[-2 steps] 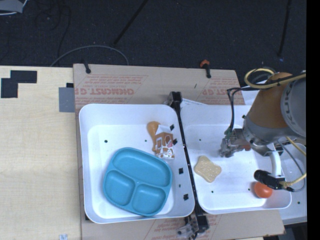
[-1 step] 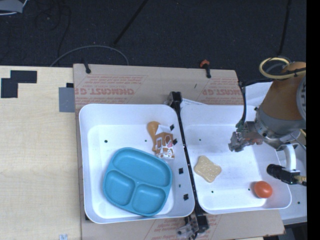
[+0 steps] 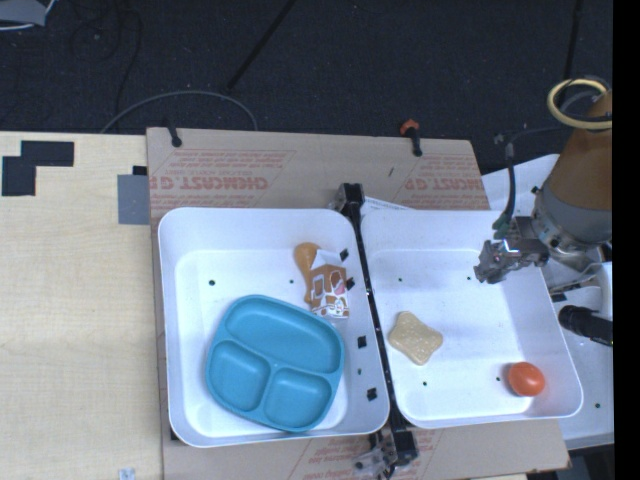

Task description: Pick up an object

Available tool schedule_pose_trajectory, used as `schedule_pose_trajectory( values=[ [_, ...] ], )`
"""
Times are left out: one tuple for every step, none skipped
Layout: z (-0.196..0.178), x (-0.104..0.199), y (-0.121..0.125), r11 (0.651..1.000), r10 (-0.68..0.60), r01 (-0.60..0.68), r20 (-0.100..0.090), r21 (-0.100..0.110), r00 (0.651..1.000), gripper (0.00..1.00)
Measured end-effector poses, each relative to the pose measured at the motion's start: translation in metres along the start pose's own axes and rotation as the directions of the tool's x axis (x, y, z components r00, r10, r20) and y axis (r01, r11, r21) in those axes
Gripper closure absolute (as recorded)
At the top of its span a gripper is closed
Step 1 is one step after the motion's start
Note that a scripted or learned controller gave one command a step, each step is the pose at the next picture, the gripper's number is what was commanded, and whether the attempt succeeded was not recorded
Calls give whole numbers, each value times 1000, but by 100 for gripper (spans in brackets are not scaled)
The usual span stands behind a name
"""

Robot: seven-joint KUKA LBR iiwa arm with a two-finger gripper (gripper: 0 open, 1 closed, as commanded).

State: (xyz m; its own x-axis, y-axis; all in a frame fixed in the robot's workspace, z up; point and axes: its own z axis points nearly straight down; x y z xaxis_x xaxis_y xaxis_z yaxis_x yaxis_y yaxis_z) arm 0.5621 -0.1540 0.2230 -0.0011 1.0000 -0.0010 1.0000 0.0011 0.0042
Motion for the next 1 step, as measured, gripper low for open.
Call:
schedule_pose_trajectory(
  values=[
    [-43, -4, 1, 1000, 1, 0, 0, 3, 1000, 100]
  ],
)
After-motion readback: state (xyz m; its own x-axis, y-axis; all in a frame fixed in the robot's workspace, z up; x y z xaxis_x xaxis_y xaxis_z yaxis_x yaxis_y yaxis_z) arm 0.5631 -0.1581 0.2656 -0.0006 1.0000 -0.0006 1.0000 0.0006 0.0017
